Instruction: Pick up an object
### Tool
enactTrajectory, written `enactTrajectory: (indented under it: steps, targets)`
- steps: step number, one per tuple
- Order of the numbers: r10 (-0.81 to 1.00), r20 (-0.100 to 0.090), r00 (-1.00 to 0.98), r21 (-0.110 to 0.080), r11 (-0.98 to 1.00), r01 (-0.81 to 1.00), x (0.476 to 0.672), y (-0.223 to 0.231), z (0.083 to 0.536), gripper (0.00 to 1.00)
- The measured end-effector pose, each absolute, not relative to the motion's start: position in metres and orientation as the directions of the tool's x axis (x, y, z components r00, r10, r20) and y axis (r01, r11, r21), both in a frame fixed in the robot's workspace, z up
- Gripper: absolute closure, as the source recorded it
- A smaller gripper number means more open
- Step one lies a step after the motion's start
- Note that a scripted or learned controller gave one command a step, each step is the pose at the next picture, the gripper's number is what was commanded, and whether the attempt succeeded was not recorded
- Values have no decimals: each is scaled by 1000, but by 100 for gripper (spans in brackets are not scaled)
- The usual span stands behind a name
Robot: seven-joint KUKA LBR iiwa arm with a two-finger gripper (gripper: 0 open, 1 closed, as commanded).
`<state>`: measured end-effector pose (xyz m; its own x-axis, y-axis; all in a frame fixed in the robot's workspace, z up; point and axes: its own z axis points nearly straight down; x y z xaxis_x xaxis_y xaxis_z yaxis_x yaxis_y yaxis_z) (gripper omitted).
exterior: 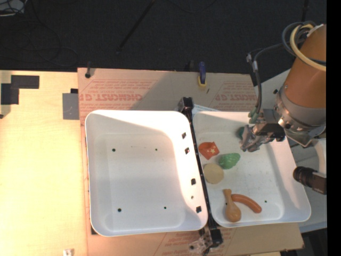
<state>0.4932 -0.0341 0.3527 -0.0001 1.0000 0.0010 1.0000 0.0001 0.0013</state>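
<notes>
I see white bins [106, 143], a red piece [208, 150], a green lump [230, 160], an orange sausage [246, 202], a tan disc [213, 173]

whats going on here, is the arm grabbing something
A grey and orange robot arm reaches in from the right, with its gripper low over the right bin. Nothing can be seen held in it. The toys lie loose in that bin: a red piece, a green one, a beige round one, a tan drumstick shape and an orange sausage. The left bin sits alongside.
</notes>
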Motion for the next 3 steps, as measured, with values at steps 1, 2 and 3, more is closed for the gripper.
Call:
enactTrajectory:
  steps: [1, 2, 3]
  targets:
    - [1000, 1, 3, -19, -3, 1000, 488, -57, 178, 100]
    - [1000, 1, -4, 4, 4, 1000, 504, -19, 289, 100]
    - [1000, 0, -1, 14, 1, 1000, 476, -28, 462, 100]
